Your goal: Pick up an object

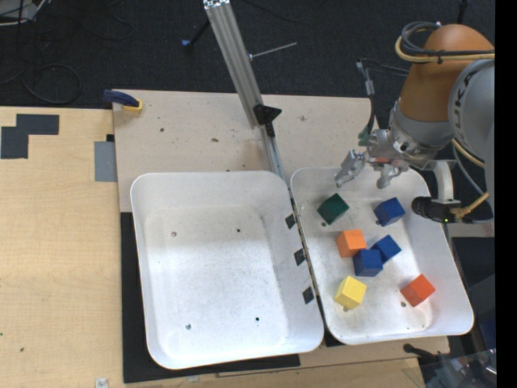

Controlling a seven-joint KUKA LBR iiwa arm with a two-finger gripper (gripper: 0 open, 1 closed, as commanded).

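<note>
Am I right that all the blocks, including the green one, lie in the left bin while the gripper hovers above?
Wrong bin. In the camera view the green block and the other blocks lie in the right bin, not the left bin; the gripper does hover above.

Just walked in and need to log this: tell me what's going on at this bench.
A grey and orange robot arm reaches in from the right, its gripper hanging over the far edge of the right bin, fingers spread, holding nothing. In that bin lie a green block, three blue blocks, two orange ones and a yellow one. The left bin sits beside it. No block has been picked up yet.
</note>
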